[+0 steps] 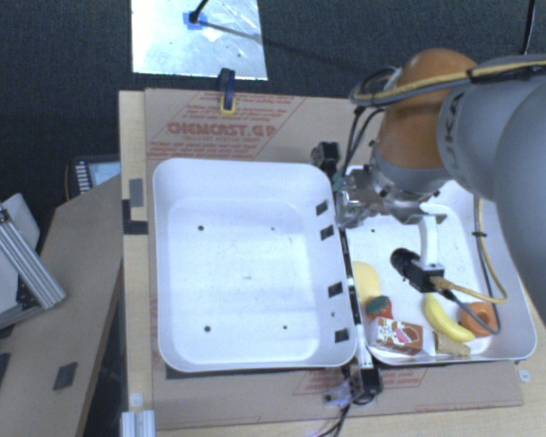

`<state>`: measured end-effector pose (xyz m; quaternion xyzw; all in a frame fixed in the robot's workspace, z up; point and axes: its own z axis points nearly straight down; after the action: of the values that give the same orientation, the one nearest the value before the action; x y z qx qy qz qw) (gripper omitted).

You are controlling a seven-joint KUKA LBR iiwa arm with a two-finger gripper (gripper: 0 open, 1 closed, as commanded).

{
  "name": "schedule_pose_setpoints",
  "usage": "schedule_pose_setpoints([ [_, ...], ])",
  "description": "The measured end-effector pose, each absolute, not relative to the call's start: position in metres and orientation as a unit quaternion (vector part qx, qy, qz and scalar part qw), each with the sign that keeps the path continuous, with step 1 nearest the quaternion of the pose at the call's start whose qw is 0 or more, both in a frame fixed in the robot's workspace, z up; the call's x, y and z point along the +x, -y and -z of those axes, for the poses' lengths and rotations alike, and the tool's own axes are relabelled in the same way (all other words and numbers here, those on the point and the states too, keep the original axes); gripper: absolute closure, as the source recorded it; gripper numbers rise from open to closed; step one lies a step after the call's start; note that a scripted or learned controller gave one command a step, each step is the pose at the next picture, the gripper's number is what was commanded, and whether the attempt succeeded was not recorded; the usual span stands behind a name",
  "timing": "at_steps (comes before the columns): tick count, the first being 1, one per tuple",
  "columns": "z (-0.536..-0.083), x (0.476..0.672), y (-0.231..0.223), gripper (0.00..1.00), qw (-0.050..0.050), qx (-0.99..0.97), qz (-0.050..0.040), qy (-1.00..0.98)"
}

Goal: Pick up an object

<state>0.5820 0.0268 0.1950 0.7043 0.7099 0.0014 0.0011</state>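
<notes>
Because a single camera looks down on the bench, everything is read from the camera view: the gripper [349,198] is seen low over the upper left corner of the right bin [519,340], close to the wall shared with the left bin [246,176], and whether its jaws are apart or together cannot be told, since the wrist hides them. Nothing is seen held. Candidate objects are gathered along the right bin's near edge: a banana [446,320], a pale yellow piece [367,279], a small printed packet [397,335] and an orange item [480,317]. The banana is judged light, smooth and curved, probably best taken across its middle; the packet looks flat and hard to pinch.
</notes>
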Motion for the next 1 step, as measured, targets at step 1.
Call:
schedule_pose_setpoints([
  [1, -0.3716, 0.6131, -0.0369, 1.00, 0.007, 0.705, -0.0077, -0.710],
])
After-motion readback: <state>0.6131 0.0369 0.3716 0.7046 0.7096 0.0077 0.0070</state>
